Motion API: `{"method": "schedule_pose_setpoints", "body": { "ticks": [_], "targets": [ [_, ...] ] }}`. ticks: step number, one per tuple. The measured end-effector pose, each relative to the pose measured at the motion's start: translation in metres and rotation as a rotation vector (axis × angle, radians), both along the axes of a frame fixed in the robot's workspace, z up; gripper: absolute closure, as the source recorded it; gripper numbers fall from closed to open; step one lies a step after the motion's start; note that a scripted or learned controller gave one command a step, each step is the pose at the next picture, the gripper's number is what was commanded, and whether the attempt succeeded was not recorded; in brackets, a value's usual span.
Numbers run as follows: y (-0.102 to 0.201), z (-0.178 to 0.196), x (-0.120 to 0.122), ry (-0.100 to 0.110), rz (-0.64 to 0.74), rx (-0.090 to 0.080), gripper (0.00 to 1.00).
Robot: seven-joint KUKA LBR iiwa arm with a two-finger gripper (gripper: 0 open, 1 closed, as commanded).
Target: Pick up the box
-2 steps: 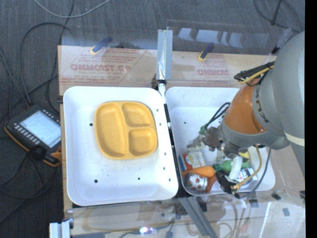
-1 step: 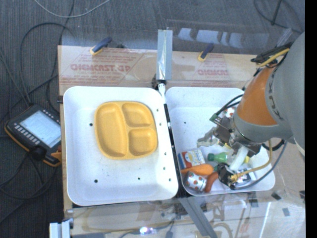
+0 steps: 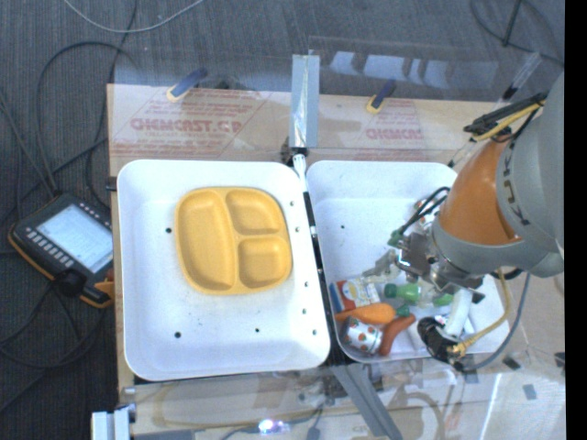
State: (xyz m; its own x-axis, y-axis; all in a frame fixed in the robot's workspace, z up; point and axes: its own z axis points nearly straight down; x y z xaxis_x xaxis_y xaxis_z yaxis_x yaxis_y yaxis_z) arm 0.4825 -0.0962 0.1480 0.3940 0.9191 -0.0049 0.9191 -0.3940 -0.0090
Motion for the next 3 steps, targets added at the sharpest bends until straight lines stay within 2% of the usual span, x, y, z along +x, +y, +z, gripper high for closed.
{"method": "schedule_pose_setpoints", "body": {
  "ticks": [1, 2, 3],
  "targets": [
    [-0.004, -0.060, 0.050, -0.014, 0.119, -0.001, 0.00],
    [-0.019, -0.060, 0.101, -0.019, 0.094, -0.003, 0.00],
    [-0.037, 0.019, 0.091, -0.003, 0.294, 0.000, 0.00]
  ]
}}
